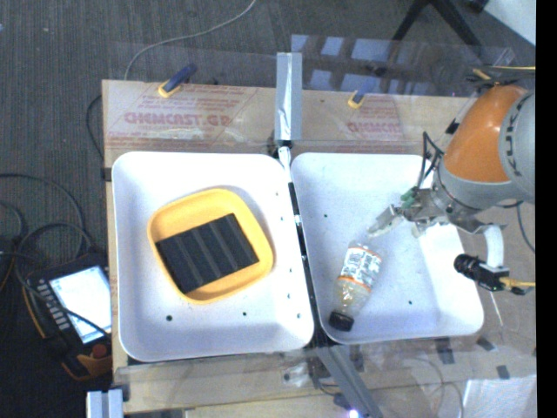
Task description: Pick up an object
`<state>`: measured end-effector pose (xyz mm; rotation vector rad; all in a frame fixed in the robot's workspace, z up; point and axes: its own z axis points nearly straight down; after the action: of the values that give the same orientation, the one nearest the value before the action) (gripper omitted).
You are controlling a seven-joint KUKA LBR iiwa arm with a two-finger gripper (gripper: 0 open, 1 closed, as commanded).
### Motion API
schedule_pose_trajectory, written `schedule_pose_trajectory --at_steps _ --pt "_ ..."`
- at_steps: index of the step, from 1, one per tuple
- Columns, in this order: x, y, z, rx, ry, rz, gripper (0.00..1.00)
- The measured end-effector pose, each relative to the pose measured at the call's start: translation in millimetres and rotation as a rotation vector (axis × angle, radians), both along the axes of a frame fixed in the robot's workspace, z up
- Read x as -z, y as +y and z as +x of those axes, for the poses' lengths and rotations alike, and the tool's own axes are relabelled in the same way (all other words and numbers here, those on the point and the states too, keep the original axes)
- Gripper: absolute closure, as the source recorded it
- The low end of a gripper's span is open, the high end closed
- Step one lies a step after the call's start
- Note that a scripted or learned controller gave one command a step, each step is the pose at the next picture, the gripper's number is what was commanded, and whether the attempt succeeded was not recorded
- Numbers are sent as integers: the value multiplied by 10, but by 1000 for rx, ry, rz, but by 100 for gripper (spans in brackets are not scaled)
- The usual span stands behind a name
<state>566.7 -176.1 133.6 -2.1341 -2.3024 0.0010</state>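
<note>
We are in the approach: our hand (393,218) hangs over the right bin (452,316), its state we cannot tell. The plastic bottle (355,277) lies near-left of it, apart. Next, we must descend over the bottle.

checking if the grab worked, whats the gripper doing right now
Gripper: over the right bin, up and right of the bottle, apart from it. Open or shut cannot be told.

Reaches in from the right, orange-banded arm (496,151) bent low, end effector (389,220) pointing left and slightly down.
</note>
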Motion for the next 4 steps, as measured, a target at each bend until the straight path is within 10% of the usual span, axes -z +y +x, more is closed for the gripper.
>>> schedule_pose_trajectory --at_steps 1,2,3,4 --pt "302 719 -174 -254 -65 -18 0" --pt "223 730 -298 -260 -104 -31 0" --pt "-502 1272 -717 -184 -4 -2 0" --pt "-589 1277 -708 -185 -4 -1 100"
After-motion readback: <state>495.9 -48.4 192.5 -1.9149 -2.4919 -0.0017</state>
